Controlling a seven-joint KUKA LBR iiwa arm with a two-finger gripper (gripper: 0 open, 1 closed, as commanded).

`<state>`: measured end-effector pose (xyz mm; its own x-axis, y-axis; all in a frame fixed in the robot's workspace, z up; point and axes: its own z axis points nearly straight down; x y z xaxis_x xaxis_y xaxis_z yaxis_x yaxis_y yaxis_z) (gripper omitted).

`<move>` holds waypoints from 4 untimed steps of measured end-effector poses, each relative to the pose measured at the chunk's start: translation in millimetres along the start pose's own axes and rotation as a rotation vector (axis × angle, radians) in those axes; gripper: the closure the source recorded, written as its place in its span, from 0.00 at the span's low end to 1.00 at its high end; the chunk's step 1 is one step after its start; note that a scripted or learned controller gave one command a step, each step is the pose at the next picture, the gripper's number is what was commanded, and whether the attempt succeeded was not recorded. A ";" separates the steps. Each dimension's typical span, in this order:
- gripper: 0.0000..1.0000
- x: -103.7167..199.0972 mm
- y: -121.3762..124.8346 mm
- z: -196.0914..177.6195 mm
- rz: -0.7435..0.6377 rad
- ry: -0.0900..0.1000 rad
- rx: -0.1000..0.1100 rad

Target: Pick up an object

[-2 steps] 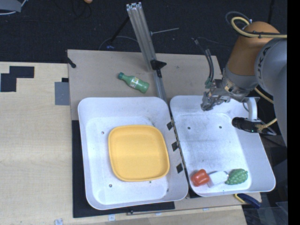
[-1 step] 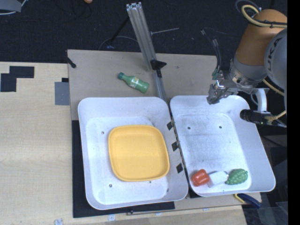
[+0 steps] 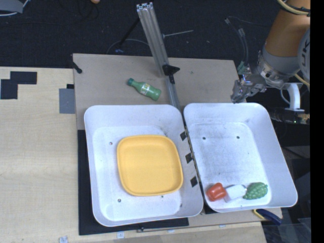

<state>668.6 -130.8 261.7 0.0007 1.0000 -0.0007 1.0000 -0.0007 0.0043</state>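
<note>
Three small objects huddle at the right bin's (image 3: 276,151) near edge: a red pepper-like piece (image 3: 216,191), a white block (image 3: 235,192), a knobbly green lump (image 3: 255,190), all touching or nearly so. Left lies a yellow square plate (image 3: 150,164). Farther back, my gripper (image 3: 242,94) hangs above the bin's far rim; I cannot tell its spread. That crowding risks a glancing, failed grab.

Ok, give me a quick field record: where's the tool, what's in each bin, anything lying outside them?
tool: above the far edge of the right bin, away from the objects
left bin: yellow plate
right bin: red pepper, white piece, green piece, all at the near edge
outside bins: green bottle lying on the bench behind the left bin
</note>
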 end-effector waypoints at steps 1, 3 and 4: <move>1.00 41.8 -29.9 15.4 -0.003 0.001 0.005; 1.00 134.6 -86.5 37.5 -0.004 0.002 0.006; 1.00 181.1 -113.1 38.6 -0.004 0.002 0.005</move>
<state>555.8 50.3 222.5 -0.0030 1.0000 0.0010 1.0000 0.0030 -0.0008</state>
